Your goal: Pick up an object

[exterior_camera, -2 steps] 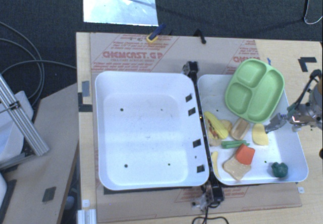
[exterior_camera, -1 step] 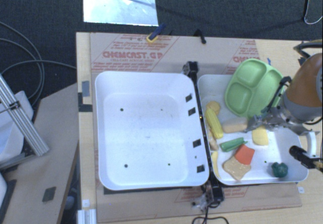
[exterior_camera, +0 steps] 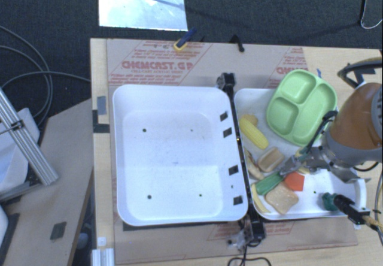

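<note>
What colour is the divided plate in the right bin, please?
Light green, seen best in the camera view.

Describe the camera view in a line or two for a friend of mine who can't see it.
A grey and orange robot arm reaches from the right into the right white bin, which holds a green divided plate, a toy corn cob, bread-like pieces and an orange block. The left white bin sits beside it.

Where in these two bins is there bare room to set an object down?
The left bin has open floor from wall to wall. The right bin is crowded: green plate, corn, bread pieces and the claw at its middle.
</note>
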`<state>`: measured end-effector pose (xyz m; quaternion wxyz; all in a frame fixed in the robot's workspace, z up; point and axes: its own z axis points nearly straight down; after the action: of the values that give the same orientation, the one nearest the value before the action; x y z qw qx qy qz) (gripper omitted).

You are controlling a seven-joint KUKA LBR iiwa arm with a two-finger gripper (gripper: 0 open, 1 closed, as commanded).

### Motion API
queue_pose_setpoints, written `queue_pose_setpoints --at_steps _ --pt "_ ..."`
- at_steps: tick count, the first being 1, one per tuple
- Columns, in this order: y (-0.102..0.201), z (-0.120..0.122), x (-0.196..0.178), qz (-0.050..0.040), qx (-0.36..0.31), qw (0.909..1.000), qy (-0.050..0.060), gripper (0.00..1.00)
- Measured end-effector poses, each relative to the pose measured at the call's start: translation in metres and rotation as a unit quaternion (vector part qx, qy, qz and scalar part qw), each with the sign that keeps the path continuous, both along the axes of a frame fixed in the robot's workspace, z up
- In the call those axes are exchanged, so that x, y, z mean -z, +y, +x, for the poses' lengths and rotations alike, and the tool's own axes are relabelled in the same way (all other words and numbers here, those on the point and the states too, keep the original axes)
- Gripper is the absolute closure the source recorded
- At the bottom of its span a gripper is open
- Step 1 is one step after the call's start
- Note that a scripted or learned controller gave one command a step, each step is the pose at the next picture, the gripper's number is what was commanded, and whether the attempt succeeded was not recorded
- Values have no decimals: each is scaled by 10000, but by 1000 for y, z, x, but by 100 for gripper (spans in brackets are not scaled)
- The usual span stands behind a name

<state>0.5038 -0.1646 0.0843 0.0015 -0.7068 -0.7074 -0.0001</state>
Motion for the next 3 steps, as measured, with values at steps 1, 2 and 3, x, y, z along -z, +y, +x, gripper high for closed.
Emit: queue_pose_setpoints --at_steps 1,2,3 --pt "-3 3 -12 -22 -1 10000 -37 100" --pt "68 42 -112 -12 -55 10000 -67 100" --pt "118 6 -138 0 -42 10000 -21 100"
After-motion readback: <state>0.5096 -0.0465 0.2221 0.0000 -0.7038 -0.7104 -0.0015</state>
